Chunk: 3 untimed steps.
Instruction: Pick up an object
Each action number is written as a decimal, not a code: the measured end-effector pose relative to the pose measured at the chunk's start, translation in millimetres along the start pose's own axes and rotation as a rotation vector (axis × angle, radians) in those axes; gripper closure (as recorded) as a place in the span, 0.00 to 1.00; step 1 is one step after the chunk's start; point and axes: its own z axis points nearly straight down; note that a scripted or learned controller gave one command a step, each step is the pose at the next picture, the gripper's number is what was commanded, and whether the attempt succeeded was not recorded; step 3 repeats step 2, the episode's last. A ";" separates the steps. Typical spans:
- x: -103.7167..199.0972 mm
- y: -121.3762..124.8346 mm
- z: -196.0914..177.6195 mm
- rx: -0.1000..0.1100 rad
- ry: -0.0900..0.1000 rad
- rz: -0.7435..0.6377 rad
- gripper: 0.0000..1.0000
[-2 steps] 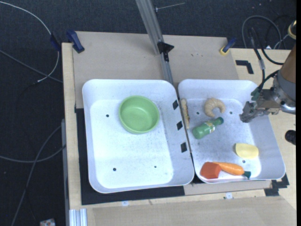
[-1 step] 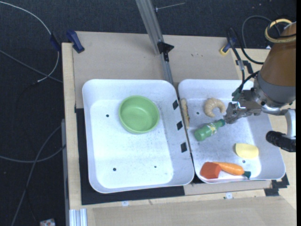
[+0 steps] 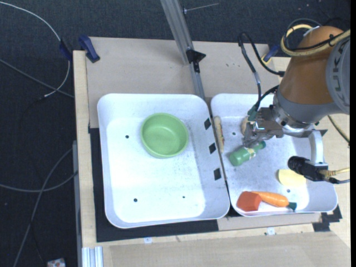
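In the right bin (image 3: 239,107) my gripper (image 3: 254,140) hangs low over the bin floor, left of the middle. A green, roughly cylindrical object (image 3: 241,157) lies tilted just below and to the left of it, its upper end touching or tucked under the gripper tip. An orange carrot (image 3: 273,198) with a green end lies along the front wall, a red piece (image 3: 248,201) beside it on the left. A pale yellow object (image 3: 290,177) rests near the right side.
A thin wooden stick (image 3: 218,133) lies along the right bin's left wall. The left bin (image 3: 119,166) holds a green bowl (image 3: 164,134) toward its back. A metal pole (image 3: 177,21) crosses the bench behind the bins.
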 end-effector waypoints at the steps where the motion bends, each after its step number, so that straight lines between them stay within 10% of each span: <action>1: 56.2 9.5 6.4 -0.004 -0.003 -0.001 1.00; 3: 115.4 9.1 -7.0 -0.011 -0.003 -0.001 1.00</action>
